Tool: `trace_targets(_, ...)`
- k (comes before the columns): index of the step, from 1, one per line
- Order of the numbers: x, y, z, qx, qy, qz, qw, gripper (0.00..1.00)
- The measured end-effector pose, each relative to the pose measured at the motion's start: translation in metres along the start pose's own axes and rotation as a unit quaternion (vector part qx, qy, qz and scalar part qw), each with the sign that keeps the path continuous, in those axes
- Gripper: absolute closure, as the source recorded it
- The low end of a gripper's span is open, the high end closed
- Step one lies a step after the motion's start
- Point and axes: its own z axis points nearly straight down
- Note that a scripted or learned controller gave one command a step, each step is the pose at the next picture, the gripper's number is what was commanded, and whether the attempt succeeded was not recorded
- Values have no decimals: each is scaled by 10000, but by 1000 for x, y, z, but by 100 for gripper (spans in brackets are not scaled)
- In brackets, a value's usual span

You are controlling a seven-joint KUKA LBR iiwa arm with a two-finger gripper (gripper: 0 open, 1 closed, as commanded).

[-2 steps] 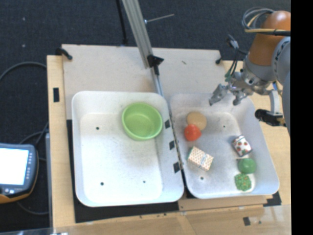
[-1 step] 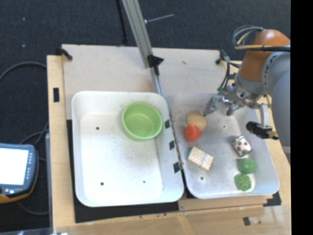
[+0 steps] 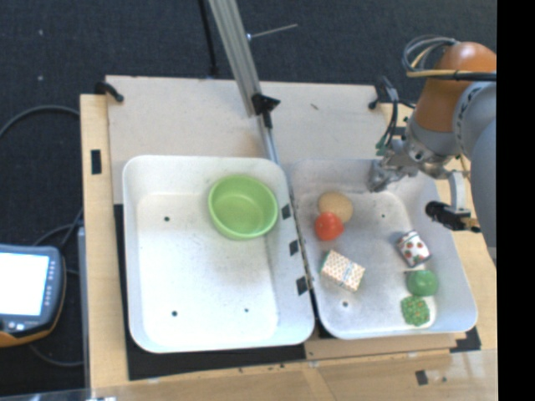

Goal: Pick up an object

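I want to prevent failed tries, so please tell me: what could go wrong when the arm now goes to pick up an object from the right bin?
1. The red ball touches the tan round object; a claw coming down there might push both away.
2. The green ball and the green textured object lie near the right bin's wall, which could block one side of the claw.
3. The patterned box lies tilted, so a grip may slip.

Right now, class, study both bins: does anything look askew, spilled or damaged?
Nothing looks spilled or damaged. The green bowl sits upright in the left bin. In the right bin, the patterned box lies turned at an angle to the walls, which seems loose placement. The gripper hovers at that bin's far edge.
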Motion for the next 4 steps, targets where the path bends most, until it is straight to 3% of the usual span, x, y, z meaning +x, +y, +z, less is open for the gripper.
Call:
trace_targets(2,-12,6,-98,-10,28,-2,10000,100)
trace_targets(4,77,-31,-106,15,43,-17,10000,100)
